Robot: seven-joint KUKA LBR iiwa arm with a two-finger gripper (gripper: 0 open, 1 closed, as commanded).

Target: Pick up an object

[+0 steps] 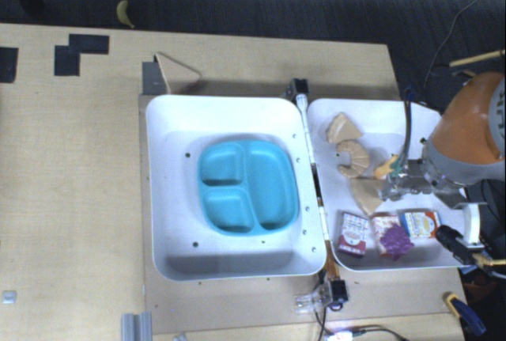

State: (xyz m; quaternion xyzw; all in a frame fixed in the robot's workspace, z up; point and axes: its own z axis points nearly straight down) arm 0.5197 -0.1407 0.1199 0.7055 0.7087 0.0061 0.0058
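The right white bin [371,114] holds several small items: a tan bread piece [342,126], a croissant-like piece [354,155], a beige wedge [367,195], a dark red packet [353,234], a purple bunch of grapes [393,237] and an orange-edged packet [418,224]. My gripper [395,187] hangs over the middle right of this bin, just right of the beige wedge and beside a small yellow item [384,168]. The wrist and its fittings cover the fingertips.
The left white bin [170,173] carries a blue divided tray [247,185]. The arm's grey and orange body [473,134] overhangs the right bin's right edge. A black bracket [298,87] sits at the back between the bins. Cables lie at the bench's front edge.
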